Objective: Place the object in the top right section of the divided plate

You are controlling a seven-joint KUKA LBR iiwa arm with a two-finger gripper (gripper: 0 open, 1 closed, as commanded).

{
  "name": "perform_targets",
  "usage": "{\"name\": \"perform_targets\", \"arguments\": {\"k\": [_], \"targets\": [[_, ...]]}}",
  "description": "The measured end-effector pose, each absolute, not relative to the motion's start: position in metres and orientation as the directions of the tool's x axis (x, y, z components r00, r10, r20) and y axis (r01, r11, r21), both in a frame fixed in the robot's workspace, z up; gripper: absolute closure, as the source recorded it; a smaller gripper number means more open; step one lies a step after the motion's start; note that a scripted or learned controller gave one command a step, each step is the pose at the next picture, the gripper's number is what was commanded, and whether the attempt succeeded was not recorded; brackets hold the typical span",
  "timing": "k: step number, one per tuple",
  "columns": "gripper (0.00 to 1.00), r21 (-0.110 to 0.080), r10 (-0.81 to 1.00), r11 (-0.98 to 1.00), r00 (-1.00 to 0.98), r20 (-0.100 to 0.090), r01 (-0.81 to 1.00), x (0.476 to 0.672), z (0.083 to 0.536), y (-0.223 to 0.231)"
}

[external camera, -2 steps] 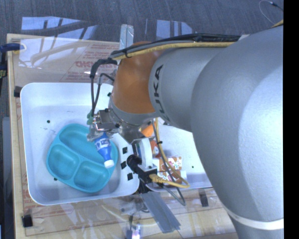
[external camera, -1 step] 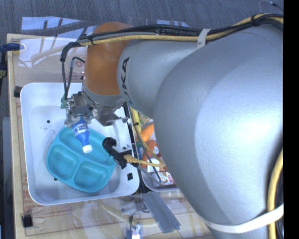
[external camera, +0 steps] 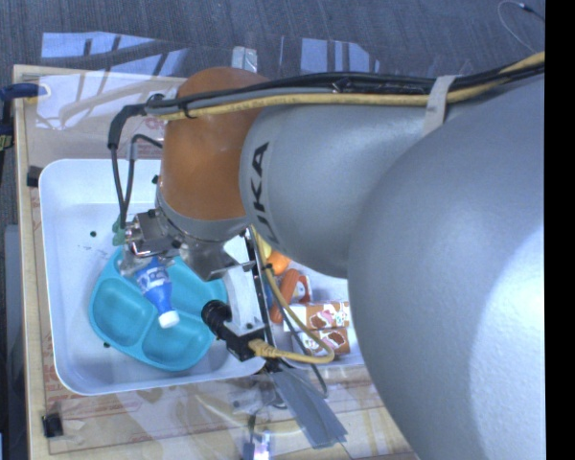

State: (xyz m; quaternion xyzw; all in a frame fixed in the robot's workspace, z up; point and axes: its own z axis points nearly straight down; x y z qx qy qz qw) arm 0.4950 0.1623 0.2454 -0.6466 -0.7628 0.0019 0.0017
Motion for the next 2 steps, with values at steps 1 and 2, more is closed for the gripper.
{"name": "perform_targets", "arguments": {"k": [1, 2], "targets": [[1.00, -0.005, 0.979, 0.202, -0.202, -0.001, 0.979, 0.476, 0.194, 0.087], [1.00, -0.002, 0.994, 0.111, -0.111, 0.000, 0.994, 0.534, 0.276, 0.138]]}}
